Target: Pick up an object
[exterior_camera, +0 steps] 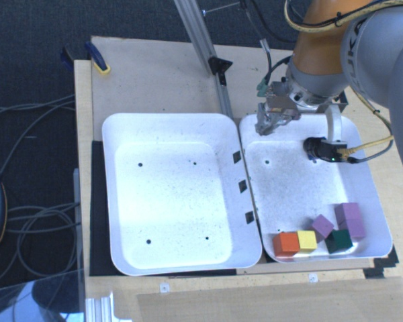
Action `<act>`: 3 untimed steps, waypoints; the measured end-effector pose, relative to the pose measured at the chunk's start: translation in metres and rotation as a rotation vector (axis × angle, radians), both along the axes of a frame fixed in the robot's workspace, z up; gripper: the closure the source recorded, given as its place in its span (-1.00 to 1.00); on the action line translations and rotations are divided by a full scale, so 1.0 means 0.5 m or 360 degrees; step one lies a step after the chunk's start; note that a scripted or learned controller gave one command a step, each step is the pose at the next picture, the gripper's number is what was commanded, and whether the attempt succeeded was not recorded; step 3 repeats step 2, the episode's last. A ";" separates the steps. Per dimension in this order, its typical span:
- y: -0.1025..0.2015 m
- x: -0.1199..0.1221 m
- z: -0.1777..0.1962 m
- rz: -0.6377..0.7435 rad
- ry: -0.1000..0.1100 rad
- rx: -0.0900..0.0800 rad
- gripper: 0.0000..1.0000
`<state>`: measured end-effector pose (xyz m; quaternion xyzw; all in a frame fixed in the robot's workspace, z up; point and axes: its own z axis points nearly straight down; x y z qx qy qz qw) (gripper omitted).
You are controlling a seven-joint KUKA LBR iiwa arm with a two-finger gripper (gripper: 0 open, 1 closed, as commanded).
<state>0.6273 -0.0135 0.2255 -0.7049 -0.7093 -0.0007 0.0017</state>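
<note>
Nearest us, well below the end effector (266, 125), whose opening we could not tell, lay small blocks (317, 235) in the right bin (282, 180); we judged them light, rigid, best pinched across flat sides.

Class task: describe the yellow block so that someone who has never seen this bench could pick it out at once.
Start at the right-hand white bin and go to its near edge, where a cluster of small blocks lies. The yellow block sits in the front row, touching an orange block on its left, with a dark green block to its right. It is the cluster's only yellow piece.
</note>
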 end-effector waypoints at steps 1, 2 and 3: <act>0.100 -0.057 0.031 0.0001 0.0000 0.0001 1.00; 0.194 -0.088 0.034 0.0000 0.0002 0.0000 1.00; 0.194 -0.088 0.034 0.0000 0.0002 0.0000 1.00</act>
